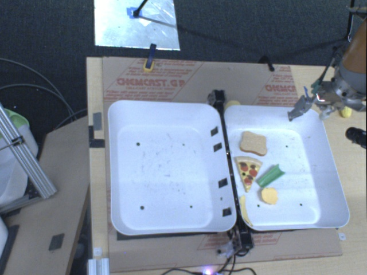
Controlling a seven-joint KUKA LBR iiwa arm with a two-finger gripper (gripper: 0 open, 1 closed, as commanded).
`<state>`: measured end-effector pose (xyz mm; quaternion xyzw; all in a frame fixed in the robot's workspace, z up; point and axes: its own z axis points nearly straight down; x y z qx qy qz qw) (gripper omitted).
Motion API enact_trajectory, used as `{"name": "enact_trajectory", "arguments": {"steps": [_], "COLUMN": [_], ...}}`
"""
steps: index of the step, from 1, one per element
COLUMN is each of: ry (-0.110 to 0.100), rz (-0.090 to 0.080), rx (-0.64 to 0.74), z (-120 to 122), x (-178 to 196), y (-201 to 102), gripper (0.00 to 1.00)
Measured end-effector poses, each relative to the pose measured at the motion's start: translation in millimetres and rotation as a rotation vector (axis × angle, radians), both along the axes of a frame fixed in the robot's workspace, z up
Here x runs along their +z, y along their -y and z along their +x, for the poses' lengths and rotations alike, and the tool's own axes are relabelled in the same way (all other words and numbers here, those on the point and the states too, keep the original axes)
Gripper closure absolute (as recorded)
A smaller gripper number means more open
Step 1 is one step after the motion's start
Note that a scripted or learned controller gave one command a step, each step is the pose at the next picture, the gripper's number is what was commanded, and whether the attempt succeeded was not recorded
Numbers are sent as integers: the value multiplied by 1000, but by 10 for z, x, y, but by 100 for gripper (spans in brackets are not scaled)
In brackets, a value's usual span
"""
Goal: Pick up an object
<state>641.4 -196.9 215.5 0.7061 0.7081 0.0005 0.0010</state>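
- arm (354, 67) cut off by frame edge at 3 o'clock, only wrist end visible
- gripper (312, 105) small and blurred, finger state unreadable
- yellow item (232, 103) at right bin's (330, 171) 11 o'clock corner, mostly hidden behind rim, can't identify

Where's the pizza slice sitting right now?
The pizza slice lies in the right bin, close to its left wall, just below the bread slice and beside the green piece.

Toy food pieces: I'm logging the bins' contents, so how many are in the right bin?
4, clustered near its left wall: bread slice, pizza slice below it, green piece beside the pizza, yellow piece lowest.
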Motion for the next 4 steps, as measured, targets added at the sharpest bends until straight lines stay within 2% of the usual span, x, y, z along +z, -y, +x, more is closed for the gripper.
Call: {"name": "enact_trajectory", "arguments": {"steps": [1,2,4], "ry": [-3,-6,-6], "rz": [2,5,2], "rx": [6,5,-4], "z": [279,-353,-1316], "x": [-1066,-1321,-1317], "y": [-431,-1119,-1083], "gripper": [0,0,0]}}
